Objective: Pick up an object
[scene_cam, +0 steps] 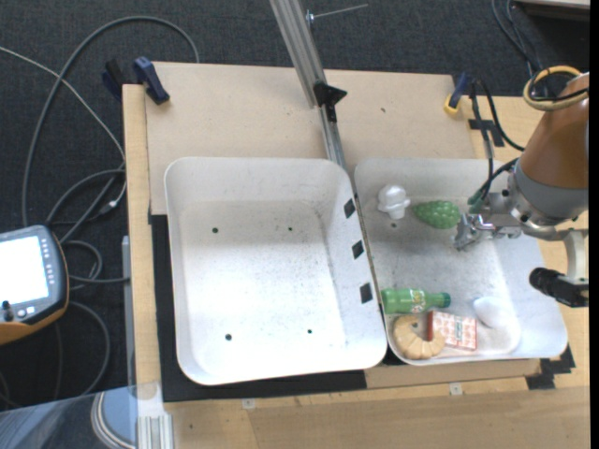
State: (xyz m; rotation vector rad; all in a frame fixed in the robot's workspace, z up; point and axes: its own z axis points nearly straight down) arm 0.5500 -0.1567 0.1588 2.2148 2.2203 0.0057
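Gripper (465,235) low in the right bin (505,260).
Just right of green object (438,214); finger opening impossible to tell, nothing visibly held.

Pretty clearly a robotics lab setup. You've got a plywood counter (243,110) held with blue clamps (150,78), black cables (75,92) snaking over dark carpet (56,26), a teach pendant (28,279) with a lit screen on the left, and an aluminium rail (295,36) bolted in place.
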